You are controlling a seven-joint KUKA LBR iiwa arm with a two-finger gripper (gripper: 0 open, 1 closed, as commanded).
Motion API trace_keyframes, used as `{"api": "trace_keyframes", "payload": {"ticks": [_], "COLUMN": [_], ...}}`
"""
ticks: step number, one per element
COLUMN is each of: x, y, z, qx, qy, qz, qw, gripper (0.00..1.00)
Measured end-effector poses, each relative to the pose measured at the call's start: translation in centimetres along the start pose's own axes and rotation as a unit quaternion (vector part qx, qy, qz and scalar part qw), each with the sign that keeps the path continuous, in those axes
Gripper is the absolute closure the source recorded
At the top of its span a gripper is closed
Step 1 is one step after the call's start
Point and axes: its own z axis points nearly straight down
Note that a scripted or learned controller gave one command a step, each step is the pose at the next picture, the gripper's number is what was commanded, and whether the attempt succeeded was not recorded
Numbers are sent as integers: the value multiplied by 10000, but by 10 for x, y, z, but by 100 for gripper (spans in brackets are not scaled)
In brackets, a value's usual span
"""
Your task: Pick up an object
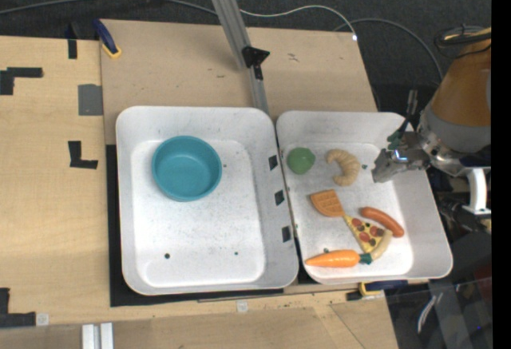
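The right bin point(415, 255) holds several toy foods: a green ball point(301, 160), a tan croissant point(346, 165), an orange wedge point(326, 202), a red sausage point(382, 220), a pizza slice point(369, 235) and a carrot point(335, 259). My gripper point(386, 168) hangs over the bin's right side, just right of the croissant and above the sausage. Nothing shows between its fingers.
The left bin point(136, 259) holds a blue bowl point(187, 168). A grey metal pole point(230, 12) slants down to the bins' shared back edge. Cables run across the dark floor behind the bench. Black clips point(279, 197) sit along the divider between the bins.
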Motion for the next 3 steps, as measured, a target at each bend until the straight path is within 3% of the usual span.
{"api": "trace_keyframes", "payload": {"ticks": [2, 3], "x": [10, 67], "y": [5, 11], "z": [-79, -80], "qx": [16, 25], "qy": [7, 16], "qz": [-4, -30], "qw": [10000, 10000], "gripper": [100, 100]}}
